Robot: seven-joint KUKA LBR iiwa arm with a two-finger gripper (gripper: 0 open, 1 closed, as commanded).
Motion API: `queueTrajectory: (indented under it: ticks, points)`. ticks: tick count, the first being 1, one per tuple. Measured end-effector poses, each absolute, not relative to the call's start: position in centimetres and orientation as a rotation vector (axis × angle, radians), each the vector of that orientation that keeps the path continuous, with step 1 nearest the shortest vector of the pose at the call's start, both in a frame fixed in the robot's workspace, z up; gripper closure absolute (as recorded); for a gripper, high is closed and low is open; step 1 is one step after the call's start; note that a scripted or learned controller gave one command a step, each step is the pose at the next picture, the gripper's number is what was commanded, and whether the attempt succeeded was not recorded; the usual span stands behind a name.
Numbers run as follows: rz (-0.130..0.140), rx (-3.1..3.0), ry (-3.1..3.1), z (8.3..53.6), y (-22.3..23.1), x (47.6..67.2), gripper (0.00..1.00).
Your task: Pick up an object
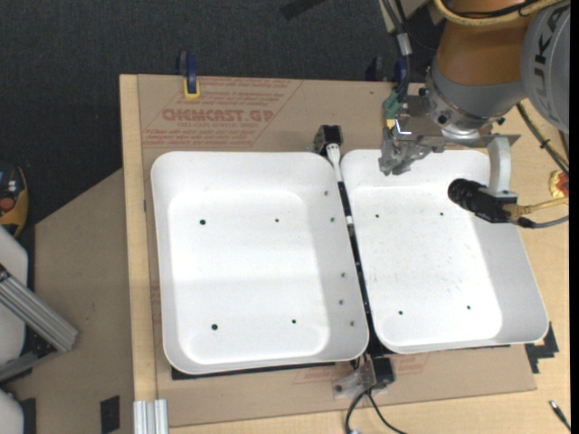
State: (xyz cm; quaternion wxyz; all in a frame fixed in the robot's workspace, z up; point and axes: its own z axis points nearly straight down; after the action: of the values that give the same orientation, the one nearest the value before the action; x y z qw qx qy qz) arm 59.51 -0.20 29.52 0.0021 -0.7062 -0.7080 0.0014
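My gripper (pixel 394 159) hangs below the grey wrist and orange band of the arm, over the far left corner of the right white bin (pixel 507 319). Its tip points down just above the bin's back rim, close to the divider between the two bins. From this slant I can make out nothing held at its tip. The left white bin (pixel 172 242) lies beside it, with only small dark dots on its floor.
A black cylindrical part (pixel 478 198) on a white bracket sticks out from the arm over the right bin's far side. Black clips (pixel 327 139) sit at the bins' shared edge, back and front. A brown board (pixel 226 111) lies under both bins.
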Motion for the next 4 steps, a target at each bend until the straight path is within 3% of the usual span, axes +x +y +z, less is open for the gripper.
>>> queueTrajectory:
  ticks: [1, 2, 3, 4]
  points:
    - [0.000, -2.219, -2.222, 32.2, 0.6, 56.7, 1.00]
    - [-0.005, -2.222, -2.226, 34.9, 2.2, 58.1, 1.00]
    - [0.005, -2.215, -2.222, 28.0, 5.5, 62.6, 1.00]
    - [0.002, -2.219, -2.221, 30.4, 5.9, 60.5, 1.00]
